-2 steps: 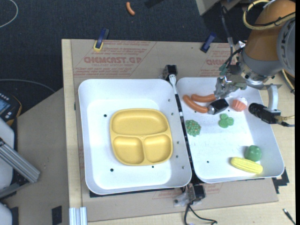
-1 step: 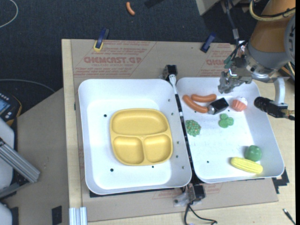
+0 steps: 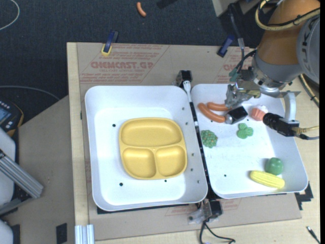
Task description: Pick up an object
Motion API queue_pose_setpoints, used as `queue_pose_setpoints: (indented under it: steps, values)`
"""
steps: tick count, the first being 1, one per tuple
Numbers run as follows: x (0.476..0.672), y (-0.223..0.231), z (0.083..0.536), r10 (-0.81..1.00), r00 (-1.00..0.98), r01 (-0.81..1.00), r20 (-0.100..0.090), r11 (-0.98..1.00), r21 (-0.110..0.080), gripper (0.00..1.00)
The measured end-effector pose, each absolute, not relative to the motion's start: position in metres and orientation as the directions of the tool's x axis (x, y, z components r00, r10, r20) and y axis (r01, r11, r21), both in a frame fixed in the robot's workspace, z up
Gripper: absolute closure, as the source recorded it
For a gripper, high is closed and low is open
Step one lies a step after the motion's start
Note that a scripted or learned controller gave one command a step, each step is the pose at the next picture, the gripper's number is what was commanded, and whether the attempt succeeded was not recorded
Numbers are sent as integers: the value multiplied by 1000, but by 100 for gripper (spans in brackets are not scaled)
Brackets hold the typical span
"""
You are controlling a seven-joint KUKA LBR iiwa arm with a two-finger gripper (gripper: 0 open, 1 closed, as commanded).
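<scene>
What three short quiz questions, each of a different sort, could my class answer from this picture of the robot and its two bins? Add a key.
1. True or false: the yellow divided tray lies in the left bin.
2. Multiple choice: which item lies nearest the right bin's front edge? A) the corn cob B) the hot dog C) the green pepper
3. Fill in: the claw hangs over the ____ bin.

Key: 1 true; 2 A; 3 right.
</scene>
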State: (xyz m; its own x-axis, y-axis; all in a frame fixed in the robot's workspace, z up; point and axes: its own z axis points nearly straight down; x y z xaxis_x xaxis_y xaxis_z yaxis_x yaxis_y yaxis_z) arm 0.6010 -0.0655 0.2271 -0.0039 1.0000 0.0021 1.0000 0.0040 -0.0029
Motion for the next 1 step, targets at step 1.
queue_pose_setpoints:
  steps: [1]
  values:
    - [583,-17,236,1000,-6,1000,3,6,-3,100]
